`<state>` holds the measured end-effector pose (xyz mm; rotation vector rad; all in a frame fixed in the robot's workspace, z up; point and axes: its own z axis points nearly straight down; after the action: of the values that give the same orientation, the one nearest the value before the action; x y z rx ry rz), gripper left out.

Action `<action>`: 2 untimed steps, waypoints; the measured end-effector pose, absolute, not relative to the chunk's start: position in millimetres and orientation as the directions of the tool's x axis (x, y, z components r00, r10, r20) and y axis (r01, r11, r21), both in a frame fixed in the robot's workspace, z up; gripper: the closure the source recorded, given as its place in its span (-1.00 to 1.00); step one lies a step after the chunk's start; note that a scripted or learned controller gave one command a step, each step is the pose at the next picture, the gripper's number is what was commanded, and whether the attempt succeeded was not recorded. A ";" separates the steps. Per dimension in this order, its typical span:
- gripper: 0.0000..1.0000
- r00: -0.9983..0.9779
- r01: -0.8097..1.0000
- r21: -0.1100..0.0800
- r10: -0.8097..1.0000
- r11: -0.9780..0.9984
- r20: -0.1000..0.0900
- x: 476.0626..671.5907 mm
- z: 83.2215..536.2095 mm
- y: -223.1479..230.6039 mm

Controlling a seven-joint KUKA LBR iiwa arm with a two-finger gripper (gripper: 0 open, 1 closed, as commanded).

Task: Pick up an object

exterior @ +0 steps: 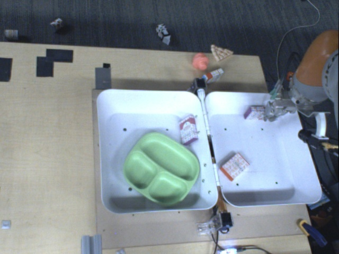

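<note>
My gripper (pixel 271 110) hangs low over the far right part of the right bin (pixel 265 187), at the end of the grey arm with the orange band (pixel 318 52). A small pale pinkish object (pixel 253 111) lies right at its left tip; whether the gripper touches or holds it is unclear. An orange-and-white box (pixel 234 165) rests in the middle of the right bin. In the left bin (pixel 114 110) sit a green divided plate (pixel 161 166) and a small red-and-white box (pixel 188 129).
Behind the bins on the bench lie a pink ball (pixel 200 61), a wedge-shaped toy (pixel 221 52) and a small tube (pixel 213 75). The ridge between the bins (pixel 207 136) runs front to back. Cables hang beside the right bin's right rim.
</note>
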<state>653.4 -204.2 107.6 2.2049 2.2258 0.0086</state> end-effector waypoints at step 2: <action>-1.00 -0.005 1.000 0.005 1.000 0.005 0.000 669.7 183.3 -136.9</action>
<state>669.7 -136.9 183.3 2.2132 2.2249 0.0049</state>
